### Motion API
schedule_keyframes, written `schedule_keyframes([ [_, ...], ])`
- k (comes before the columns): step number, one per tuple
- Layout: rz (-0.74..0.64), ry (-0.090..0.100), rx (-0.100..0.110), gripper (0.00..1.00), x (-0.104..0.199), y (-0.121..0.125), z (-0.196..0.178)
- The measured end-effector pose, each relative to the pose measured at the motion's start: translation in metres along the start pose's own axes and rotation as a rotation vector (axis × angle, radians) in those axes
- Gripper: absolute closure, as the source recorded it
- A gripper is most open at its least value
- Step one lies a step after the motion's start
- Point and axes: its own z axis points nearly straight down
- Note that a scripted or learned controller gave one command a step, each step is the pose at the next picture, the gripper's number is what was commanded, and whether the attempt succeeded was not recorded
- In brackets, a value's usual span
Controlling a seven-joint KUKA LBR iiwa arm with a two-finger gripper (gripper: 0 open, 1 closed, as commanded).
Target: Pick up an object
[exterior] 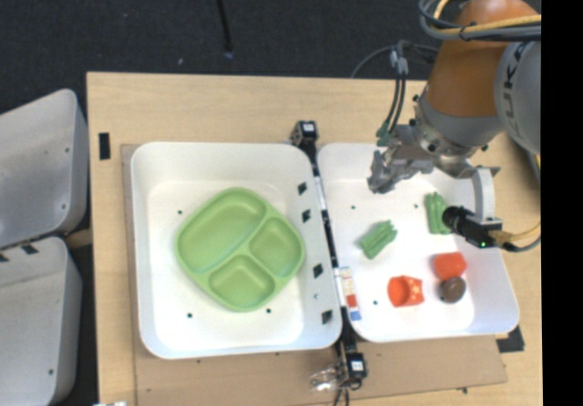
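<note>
**A:** Where's the arm at right now?

**B:** It comes in from the right, orange band up top, with the gripper hanging over the upper left part of the right bin. Can't tell its state from this angle.

**A:** And the stuff to grab?

**B:** The green ridged piece lies just below the gripper, long axis diagonal, pointing upper right. Another green piece stands near vertical. The orange block, red block and brown ball sit lower right.

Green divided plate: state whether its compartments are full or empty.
Empty. The green divided plate lies flat in the left bin, and all three compartments show bare green.
</note>
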Motion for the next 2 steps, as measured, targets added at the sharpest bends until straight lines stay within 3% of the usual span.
schedule_keyframes([
  [2,0.0,0.0,-0.001,1.0,0.102,0.025,0.005],
])
